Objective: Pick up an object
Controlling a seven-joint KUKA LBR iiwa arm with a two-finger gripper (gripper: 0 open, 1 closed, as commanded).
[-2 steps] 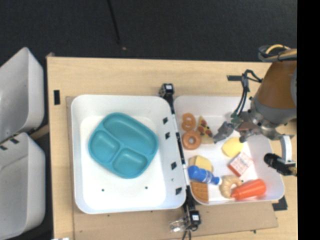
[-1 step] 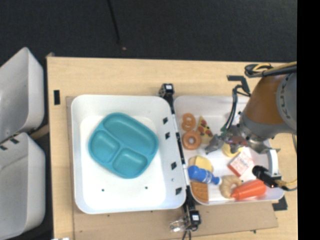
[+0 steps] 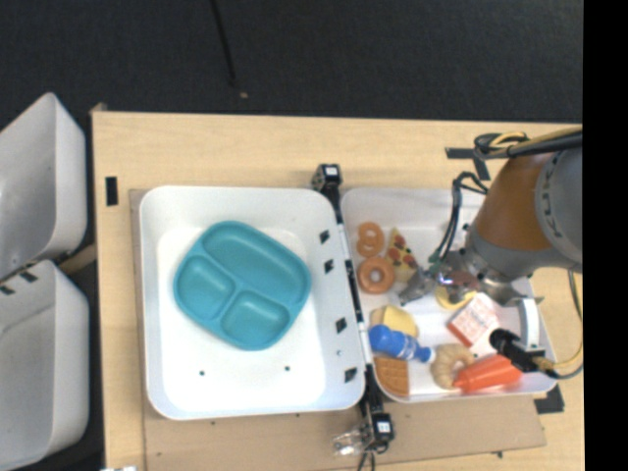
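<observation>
Stage: approach | jaws (image 3: 424, 285) low in right bin (image 3: 432, 202) (near donut (image 3: 376, 276)); state: cannot tell | nothing lifted; grasp remains.

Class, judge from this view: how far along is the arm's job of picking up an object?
Done: the hand has reached into the right bin, beside the brown ring. In hand: nothing visibly held. Left: grasp and lift one item; the toys lie in the bin, the blue plate in the left bin.

Pale wooden bench (image 3: 226, 150) on dark floor (image 3: 343, 37); white chairs (image 3: 34, 263) beside it.
</observation>
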